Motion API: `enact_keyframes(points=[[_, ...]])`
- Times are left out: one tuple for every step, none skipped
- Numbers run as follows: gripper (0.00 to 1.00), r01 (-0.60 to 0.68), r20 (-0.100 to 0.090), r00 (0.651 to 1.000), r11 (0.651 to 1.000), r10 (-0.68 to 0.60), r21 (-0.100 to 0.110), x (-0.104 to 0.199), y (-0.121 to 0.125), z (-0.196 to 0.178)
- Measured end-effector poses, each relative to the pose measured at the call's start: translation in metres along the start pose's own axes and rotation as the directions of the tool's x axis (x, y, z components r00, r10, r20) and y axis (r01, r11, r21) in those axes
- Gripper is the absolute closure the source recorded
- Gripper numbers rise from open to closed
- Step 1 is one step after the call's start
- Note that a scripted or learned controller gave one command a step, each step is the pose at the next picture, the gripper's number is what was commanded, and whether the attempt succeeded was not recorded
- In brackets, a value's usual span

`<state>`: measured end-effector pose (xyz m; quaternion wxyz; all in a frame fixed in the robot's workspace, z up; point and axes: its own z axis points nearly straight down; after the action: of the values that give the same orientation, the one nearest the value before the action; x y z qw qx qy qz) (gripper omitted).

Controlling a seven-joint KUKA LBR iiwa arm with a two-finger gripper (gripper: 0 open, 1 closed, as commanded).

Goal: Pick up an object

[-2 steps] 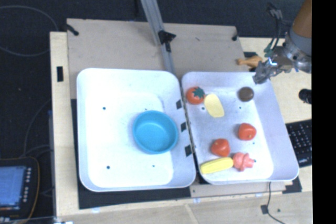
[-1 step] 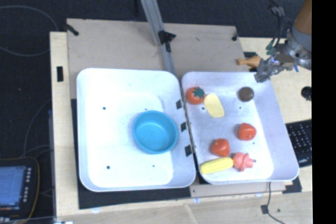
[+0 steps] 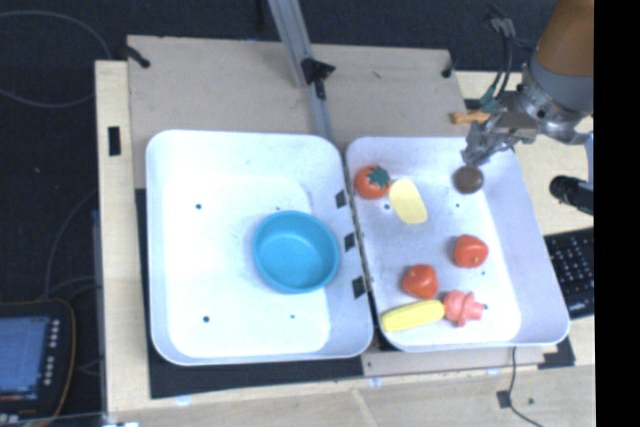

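Observation:
My gripper [image 3: 480, 153] hangs over the far right part of the right bin [image 3: 530, 215], coming in from the upper right. A small brown round object [image 3: 467, 179] lies right at its tip, touching or just below it; whether it is gripped I cannot tell. Further into the same bin lie a red tomato with a green top [image 3: 372, 181], a pale yellow piece [image 3: 407, 200], two red round objects [image 3: 470, 250] [image 3: 421, 281], a yellow banana [image 3: 412, 316] and a pink toy [image 3: 462, 307].
The left bin [image 3: 190, 175] holds a blue bowl [image 3: 294, 251]. A grey metal post [image 3: 285, 10] slants up from between the bins. A black keyboard [image 3: 572, 270] lies just right of the right bin.

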<state>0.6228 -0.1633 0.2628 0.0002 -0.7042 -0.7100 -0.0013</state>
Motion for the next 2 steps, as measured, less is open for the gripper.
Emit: enact_keyframes(points=[[1.00,0.001,-0.001,1.000,1.000,-0.001,0.002,0.053,-0.007,-0.005],[1.00,0.001,-0.001,1.000,1.000,-0.001,0.003,0.111,-0.016,-0.003]])
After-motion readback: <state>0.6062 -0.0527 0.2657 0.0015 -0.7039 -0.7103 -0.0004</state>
